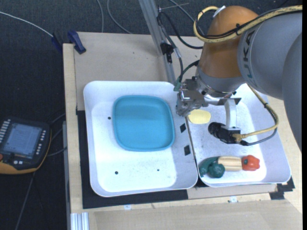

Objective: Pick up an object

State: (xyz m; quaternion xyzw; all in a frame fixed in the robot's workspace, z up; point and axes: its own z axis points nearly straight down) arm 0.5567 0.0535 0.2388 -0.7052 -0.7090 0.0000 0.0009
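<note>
Right bin, near edge: a dark green lump (212, 168), a tan stick-like piece (230, 163) and a red piece (250, 163) lie in a row against the rim — touching or nearly so, which looks like an awkward cluster to grip from above.
Left bin: a blue tray (143, 122) lies flat in the white bin (96, 128), well apart from the arm and too broad for an easy pinch, I would judge.
Task's thing: the pale yellow object (199, 116) sits in the right bin (273, 157) near the divider, alone, so the likeliest target.
End effector: it (184, 105) hangs just beside the yellow object, low over the bin's edge; whether it is wide or narrow I cannot tell — the wrist covers it.
Hard to read: a black part (221, 131) with a cable lies beyond the yellow object; loose or attached, unclear.
Far: bare tabletop (120, 56) behind the bins.
</note>
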